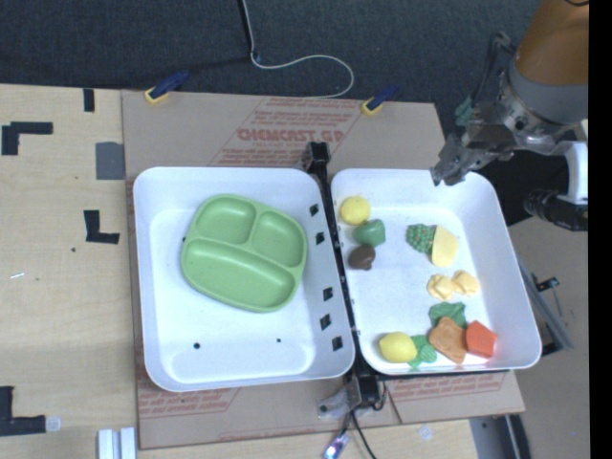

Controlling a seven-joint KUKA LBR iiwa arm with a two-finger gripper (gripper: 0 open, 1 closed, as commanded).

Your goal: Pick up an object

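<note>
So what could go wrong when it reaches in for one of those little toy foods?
The pieces in the right bin lie packed together: the orange piece touches the red block, so the gripper might nudge or catch a neighbour. It also hangs over the bin's far rim, so a straight descent could strike it.

Arm cut off at top-right edge; end effector blurred.
</note>
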